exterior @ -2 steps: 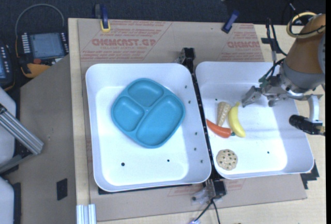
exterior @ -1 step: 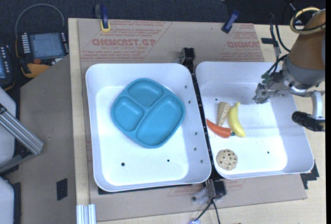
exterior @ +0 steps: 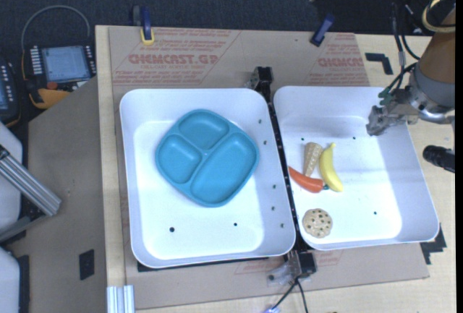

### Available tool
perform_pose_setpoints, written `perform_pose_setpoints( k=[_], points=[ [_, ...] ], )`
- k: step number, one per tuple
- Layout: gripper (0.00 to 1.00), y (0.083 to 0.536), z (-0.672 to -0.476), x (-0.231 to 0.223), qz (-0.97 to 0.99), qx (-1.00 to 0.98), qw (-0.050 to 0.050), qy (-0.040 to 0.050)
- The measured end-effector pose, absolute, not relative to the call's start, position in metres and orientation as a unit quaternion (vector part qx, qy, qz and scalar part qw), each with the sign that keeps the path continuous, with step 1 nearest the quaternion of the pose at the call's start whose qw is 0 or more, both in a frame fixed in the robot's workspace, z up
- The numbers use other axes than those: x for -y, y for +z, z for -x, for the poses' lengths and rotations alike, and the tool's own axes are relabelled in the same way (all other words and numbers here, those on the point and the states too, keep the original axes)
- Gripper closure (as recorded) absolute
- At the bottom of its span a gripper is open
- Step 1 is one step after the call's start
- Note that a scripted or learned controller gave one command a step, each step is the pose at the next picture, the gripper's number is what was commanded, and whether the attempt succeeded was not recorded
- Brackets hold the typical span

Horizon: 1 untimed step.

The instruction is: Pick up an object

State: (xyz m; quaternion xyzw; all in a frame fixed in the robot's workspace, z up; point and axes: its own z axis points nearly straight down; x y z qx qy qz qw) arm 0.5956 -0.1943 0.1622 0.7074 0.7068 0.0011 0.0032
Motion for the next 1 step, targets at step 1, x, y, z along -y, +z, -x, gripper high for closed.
perform_pose_setpoints(
  k=[1],
  points=[
    [1.0,0.2263,-0.6001,0.1988,-0.707,-0.707,0.005,0.0018]
  ],
)
